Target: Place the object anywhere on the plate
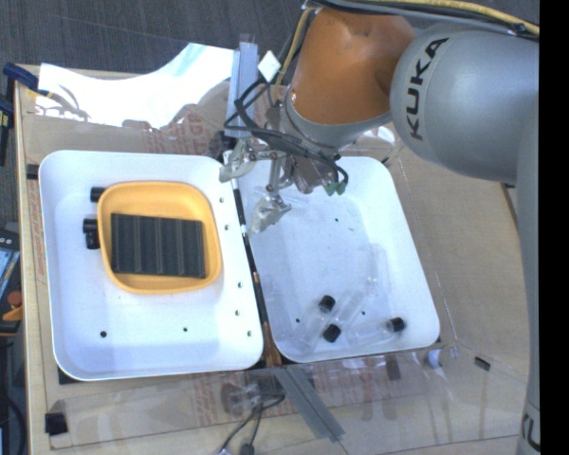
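- Two-finger metal gripper (270,207): over the right bin's upper-left corner; finger state cannot be told.
- Black ridged rectangular object (159,245): well left of the fingers, lying on the yellow square plate (158,196).

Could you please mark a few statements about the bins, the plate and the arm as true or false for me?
1. The yellow plate sits in the left bin. True.
2. A dark ridged object lies on the plate. True.
3. The gripper is over the plate. False: it hangs over the upper left part of the right bin, near the seam between the bins.
4. The small black pieces near the right bin's lower edge are stacked in one pile. False: they lie apart from each other.
5. The arm reaches in from the right of the view. True.
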Robot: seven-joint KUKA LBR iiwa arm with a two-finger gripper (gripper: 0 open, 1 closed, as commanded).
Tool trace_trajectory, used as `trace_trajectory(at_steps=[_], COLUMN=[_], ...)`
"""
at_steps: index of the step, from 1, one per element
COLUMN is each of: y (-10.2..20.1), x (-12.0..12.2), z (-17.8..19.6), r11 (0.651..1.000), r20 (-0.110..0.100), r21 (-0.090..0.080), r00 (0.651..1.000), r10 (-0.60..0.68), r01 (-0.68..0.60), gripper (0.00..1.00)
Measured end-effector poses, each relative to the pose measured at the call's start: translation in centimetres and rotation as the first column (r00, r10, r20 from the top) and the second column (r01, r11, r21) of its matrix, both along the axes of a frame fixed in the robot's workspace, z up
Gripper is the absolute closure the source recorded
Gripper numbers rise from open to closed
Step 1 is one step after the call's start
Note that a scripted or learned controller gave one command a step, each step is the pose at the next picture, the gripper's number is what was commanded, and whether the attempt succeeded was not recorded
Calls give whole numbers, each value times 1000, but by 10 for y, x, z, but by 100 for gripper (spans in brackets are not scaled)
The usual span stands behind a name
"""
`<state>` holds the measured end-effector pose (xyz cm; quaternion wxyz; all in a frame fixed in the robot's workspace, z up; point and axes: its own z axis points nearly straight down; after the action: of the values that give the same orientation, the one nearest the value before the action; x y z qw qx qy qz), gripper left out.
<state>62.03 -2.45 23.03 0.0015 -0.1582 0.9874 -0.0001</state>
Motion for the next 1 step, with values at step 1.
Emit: trace_trajectory(at_steps=[1], y=[-23], x=[4], z=[19], r11=[1000], r20=[-1], r21=[0], r00=[1000], r10=[-31], r01=[31], gripper=[0])
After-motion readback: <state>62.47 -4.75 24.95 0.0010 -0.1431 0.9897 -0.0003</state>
